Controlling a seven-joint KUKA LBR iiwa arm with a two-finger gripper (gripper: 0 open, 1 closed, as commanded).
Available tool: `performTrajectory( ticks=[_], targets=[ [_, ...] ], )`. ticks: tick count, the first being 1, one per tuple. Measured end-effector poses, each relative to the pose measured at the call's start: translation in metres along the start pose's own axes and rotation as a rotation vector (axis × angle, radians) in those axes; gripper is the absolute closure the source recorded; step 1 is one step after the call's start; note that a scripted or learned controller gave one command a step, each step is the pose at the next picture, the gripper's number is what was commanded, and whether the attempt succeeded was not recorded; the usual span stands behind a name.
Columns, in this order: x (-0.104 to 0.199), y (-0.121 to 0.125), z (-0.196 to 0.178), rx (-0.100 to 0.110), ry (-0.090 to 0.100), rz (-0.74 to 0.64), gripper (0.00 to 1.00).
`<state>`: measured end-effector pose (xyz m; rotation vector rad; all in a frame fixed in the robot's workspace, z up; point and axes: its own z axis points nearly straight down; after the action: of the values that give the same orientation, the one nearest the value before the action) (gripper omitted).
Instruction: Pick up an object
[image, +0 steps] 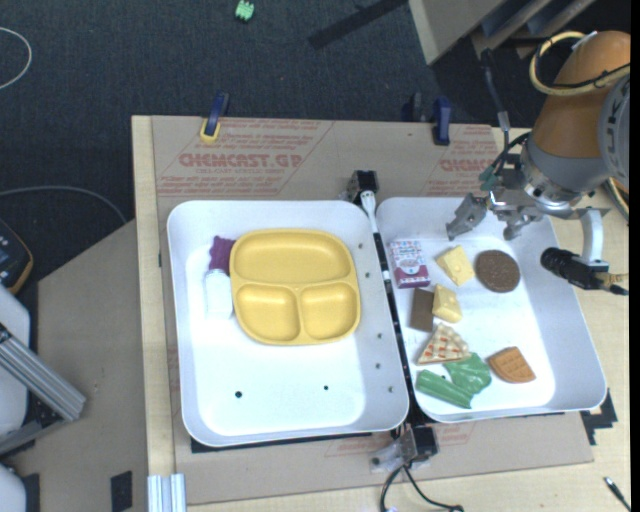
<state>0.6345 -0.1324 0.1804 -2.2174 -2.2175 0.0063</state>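
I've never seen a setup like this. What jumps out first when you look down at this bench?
The big yellow divided tray catches the eye first, lying in the left white bin. Next comes the scatter of small toy foods in the right white bin, such as a brown round cookie and a green piece near the front. Above them, at the back of that bin, hangs the arm's pincer, open with nothing in it.

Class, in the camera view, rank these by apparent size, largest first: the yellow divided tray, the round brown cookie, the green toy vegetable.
1. Yellow divided tray
2. Green toy vegetable
3. Round brown cookie
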Motion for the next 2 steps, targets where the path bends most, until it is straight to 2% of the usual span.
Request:
performTrajectory(
  ticks=[1,2],
  targets=[
    [-0.006,0.002,0.061,0.0,0.0,0.001,0.0],
    [-0.006,0.003,0.096,-0.006,-0.001,-0.001,0.0]
  ],
)
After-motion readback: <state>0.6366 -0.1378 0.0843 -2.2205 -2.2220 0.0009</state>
